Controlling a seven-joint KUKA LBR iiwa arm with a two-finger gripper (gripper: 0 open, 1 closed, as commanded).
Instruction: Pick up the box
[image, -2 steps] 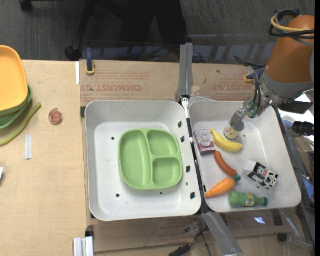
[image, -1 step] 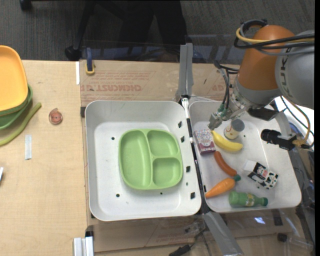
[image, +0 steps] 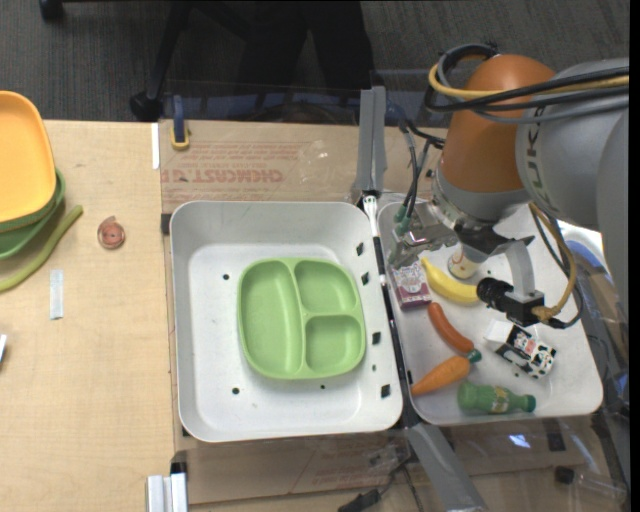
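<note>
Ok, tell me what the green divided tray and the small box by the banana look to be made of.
Green divided tray: likely moulded plastic, smooth, with soft sheen and rounded compartment edges. Small box: probably printed cardboard, judging by flat faces, crisp corners and purplish graphics; too small to be sure. It lies beside the banana.

You see a grey arm (image: 575, 130) with an orange band (image: 495, 120); black and yellow cables (image: 480, 92) loop over it.

robot lab, arm (image: 560, 130), 2 bins (image: 190, 300)
</note>
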